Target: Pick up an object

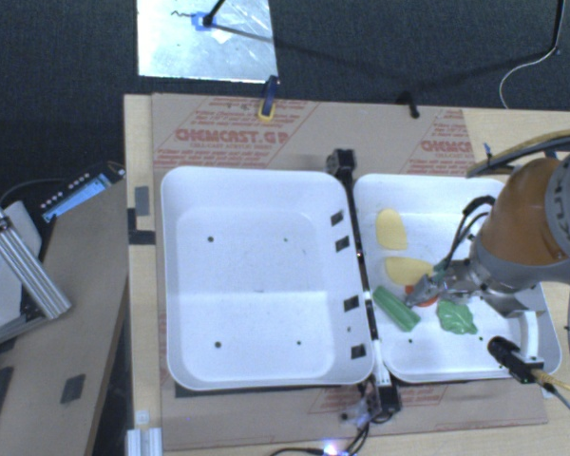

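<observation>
The right bin (427, 369) holds a small pale yellow piece (390, 228), a yellow piece (406, 270), a green cylinder (396, 308) and a crumpled green object (456, 317). My gripper (427, 293) is low inside this bin, between the yellow piece and the green cylinder, beside something small and red-orange at its tip. The arm's orange band (522, 218) sits above it at the right.
The left bin (256, 283) sits beside the right one, with black clips (347, 245) along the divider. Both bins rest on a cardboard sheet (228, 131). A black cable (465, 221) loops near the wrist.
</observation>
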